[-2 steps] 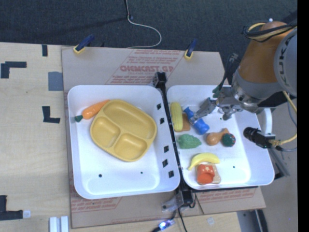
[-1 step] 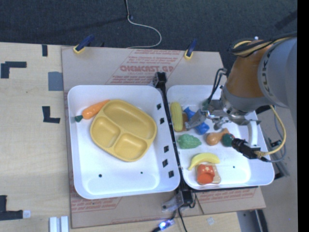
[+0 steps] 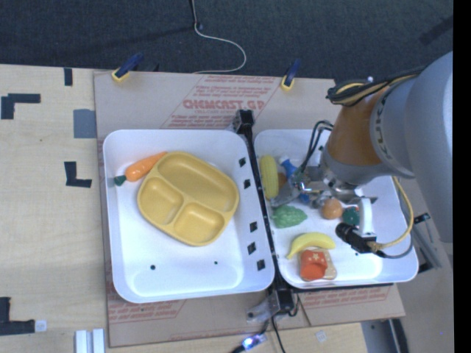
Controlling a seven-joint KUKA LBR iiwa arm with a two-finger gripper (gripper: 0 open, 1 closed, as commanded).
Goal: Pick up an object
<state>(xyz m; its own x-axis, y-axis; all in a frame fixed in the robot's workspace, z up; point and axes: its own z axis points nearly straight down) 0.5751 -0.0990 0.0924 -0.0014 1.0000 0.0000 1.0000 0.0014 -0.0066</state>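
Yellow oblong toy just left of the gripper, lying by the right bin's inner wall. Small blue piece up-left of the gripper, close against it, too small to name. Green leaf-shaped toy just below-left of the gripper. Orange ball just below-right of the gripper, with a dark green ball touching or nearly touching on its far side. Yellow banana below the gripper, beyond the leaf, curved and lying flat. Red toy further below still, just past the banana, near the bin's front rim.

Gripper low inside the right bin among these toys; open or closed, cannot tell from this angle, and nothing plainly seen in its grasp. Grey arm with its orange band rising up-right of the gripper.

Left bin well left of the gripper, holding a yellow three-compartment tray and, at the tray's far upper-left corner, an orange carrot. Brown cardboard sheet under both bins.
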